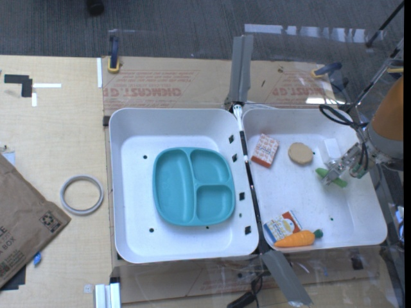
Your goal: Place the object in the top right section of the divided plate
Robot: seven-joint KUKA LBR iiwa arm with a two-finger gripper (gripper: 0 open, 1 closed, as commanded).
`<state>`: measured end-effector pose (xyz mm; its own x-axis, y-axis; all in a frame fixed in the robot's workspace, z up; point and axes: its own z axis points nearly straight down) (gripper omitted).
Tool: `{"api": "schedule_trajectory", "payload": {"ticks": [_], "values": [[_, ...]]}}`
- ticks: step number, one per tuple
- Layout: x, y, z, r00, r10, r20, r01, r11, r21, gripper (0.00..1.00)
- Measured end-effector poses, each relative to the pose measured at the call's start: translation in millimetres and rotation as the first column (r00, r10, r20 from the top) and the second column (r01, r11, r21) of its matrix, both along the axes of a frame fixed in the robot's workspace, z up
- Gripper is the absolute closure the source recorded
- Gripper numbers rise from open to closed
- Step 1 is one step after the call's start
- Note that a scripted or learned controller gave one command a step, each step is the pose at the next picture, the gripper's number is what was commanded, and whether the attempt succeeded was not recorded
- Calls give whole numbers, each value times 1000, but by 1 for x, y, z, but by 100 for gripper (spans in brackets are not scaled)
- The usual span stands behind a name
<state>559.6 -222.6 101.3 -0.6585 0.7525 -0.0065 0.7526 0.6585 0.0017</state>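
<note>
- Still at the pick stage, by the look of it: divided plate (192, 186) bare in the left bin (128, 191), nothing yet in its top right section.
- Tool (339, 171) low over the right bin (359, 226), near its far right side, right at a small green thing (338, 181) on the bin floor.
- State of the tool: cannot tell, too small and blurred against the cables to judge.
- Likely target that green thing, perhaps a toy vegetable; shape mostly hidden under the tool, only a pale green sliver plain.
- Other candidates lying free in the same bin: round tan cookie (300, 153), red and white packet (264, 151), orange carrot (297, 239) touching a small printed box (280, 226) near the front edge.
- Next move calls for a firm hold on the chosen thing, a lift clear of the bin wall, a carry leftward across the divider between bins, then a release over the plate's smaller upper right compartment.
</note>
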Motion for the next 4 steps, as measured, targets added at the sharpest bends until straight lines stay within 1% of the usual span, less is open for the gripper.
{"api": "schedule_trajectory", "payload": {"ticks": [1,2,3,4], "values": [[25,1,-9,1000,24,-2,-24,1000,2,100],[81,36,-8,992,125,0,-125,992,2,100],[39,82,31,975,223,-4,-223,975,3,100],[70,84,-4,941,339,-1,-339,941,1,100]]}}
